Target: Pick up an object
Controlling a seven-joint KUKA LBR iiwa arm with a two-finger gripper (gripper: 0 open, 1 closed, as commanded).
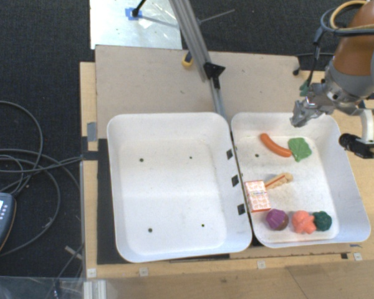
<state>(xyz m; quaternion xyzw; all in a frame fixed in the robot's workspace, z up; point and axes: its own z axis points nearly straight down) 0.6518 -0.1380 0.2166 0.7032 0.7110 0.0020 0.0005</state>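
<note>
The gripper [303, 115] hangs over the far rim of the right bin [349, 195], above and just beyond the green piece [300, 149]. Nothing shows between its fingers, and I cannot tell if they are spread or pressed together; they blur into one grey lump.

All candidates lie in that bin. The sausage [275, 145] sits just left of the green piece, nearly touching it. Nearer the camera from the green piece are a small stick [278, 180] and a carton [257, 196], close together. Along the near wall stand a purple piece [277, 219], an orange piece [303, 222] and a dark green one [322, 220], packed side by side.

The green piece looks the easiest target, being closest. A good approach would come straight down over its middle, keeping the fingers off the sausage and the bin wall.

The upper arm is cut off at the frame's edge, and the toys' shapes are too small to name surely.
</note>
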